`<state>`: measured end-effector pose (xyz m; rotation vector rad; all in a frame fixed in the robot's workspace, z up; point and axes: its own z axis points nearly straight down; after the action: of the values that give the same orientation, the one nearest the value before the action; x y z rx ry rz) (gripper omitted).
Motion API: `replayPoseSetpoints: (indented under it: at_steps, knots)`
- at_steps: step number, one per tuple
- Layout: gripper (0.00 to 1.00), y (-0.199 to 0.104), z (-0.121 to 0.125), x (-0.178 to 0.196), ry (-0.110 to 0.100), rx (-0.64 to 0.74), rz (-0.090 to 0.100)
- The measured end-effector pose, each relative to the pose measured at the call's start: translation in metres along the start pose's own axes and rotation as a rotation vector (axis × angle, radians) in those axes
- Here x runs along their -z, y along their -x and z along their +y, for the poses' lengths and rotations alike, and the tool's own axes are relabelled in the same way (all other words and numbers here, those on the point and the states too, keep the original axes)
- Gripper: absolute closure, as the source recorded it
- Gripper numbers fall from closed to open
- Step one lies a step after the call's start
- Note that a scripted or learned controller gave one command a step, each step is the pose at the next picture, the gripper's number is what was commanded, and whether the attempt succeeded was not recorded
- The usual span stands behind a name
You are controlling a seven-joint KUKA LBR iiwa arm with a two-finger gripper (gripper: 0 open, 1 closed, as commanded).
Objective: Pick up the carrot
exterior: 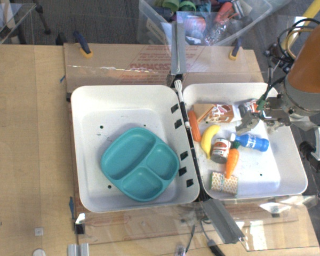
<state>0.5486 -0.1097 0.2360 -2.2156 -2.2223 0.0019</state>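
Pincer (249, 122) poised over the far part of the right bin (293, 164), jaws slightly parted and holding nothing.

From the fingertips outward I see a blue bottle (254, 142) just below them, then a small dark can (220, 149) and a banana (208, 138). The carrot (231, 162) lies beyond the bottle toward the near side, green end touching the can and tip pointing at a patterned packet (224, 183). I judge it a light, stiff, smooth toy, liable to roll, so I would grip across its thick middle. A second orange piece (193, 126) lies along the divider and may be a lookalike. Open floor lies on the carrot's arm side, while can and packet crowd the other. The left bin (85, 143) carries a teal divided plate (140, 164).
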Motion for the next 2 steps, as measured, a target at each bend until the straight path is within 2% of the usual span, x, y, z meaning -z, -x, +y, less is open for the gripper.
replayPoseSetpoints:
  at_steps: [1,2]
  knots:
    - [0.0,-0.009,-0.008,-0.131,0.004,0.033,-0.001]
    - [0.0,0.062,-0.06,-0.134,0.0,0.066,0.0]
